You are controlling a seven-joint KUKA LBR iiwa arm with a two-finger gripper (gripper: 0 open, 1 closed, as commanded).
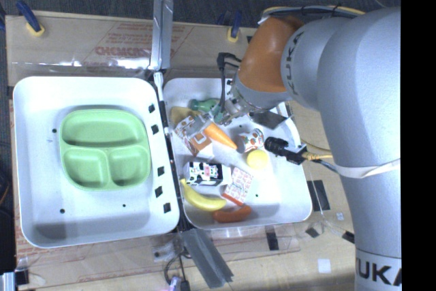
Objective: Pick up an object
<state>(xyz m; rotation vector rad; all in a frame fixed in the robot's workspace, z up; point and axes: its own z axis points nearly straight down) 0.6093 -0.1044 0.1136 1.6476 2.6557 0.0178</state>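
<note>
Camera view is showing the gripper (pixel 228 108), grip state unclear, hovering by an orange, tapered carrot (pixel 219 135) lying tilted.

I see two bins side by side on the bench (pixel 88 44): the left bin (pixel 30 146) holds a divided tray (pixel 105 148) near its middle, and the right bin (pixel 289 204) holds a crowd of small things. In the right bin, a carrot (pixel 219 135) lies near the middle with a small carton (pixel 196 136) just to its left, a lemon (pixel 257 159) to its right, and a banana (pixel 203 199) at the near left with a sausage (pixel 231 215) just right of it. The arm (pixel 354 78) reaches in from the right over the far part of that bin.
</note>
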